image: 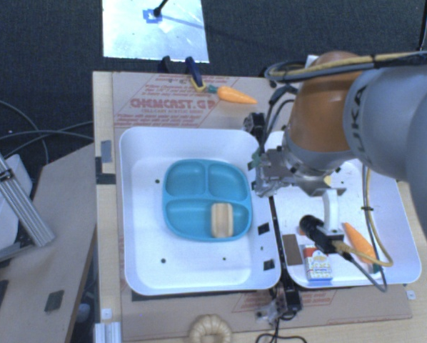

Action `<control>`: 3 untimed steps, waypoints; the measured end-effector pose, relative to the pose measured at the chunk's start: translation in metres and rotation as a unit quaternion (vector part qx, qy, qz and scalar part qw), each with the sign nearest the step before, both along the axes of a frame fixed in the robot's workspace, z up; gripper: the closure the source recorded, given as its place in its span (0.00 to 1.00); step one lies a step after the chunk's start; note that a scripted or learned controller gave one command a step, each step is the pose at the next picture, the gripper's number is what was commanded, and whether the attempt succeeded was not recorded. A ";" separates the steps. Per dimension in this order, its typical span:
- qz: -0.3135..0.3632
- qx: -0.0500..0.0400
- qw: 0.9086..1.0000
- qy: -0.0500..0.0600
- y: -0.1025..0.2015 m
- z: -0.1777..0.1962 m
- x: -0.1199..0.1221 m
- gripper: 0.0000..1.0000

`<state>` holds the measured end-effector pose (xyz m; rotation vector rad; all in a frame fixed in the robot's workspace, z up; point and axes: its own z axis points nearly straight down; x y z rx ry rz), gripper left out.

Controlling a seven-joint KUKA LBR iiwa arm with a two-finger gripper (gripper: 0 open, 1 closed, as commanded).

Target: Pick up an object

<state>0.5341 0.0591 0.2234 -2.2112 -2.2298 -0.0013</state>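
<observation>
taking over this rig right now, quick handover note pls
Gripper: low over the divide between the bins; whether it grips anything cannot be told.
Left bin: blue plate with a tan piece in its near right compartment.
Right bin: carrot and small carton near the front edge.
A second carrot lies on the board behind the bins.
Done: no pick seen yet.
Left: grasp one object and lift it.

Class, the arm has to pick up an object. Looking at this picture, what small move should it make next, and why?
Probably ease the gripper leftward and down the view, over the tan block on the blue divided plate. The gripper hangs by the right wall of the left bin, and that block lies close by, alone in its compartment.
</observation>
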 end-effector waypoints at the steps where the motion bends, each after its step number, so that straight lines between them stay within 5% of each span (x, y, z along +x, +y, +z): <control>1: -0.002 0.000 1.000 0.000 0.022 -0.009 0.001 1.00; 3: -0.002 0.000 1.000 -0.001 0.019 -0.009 0.003 1.00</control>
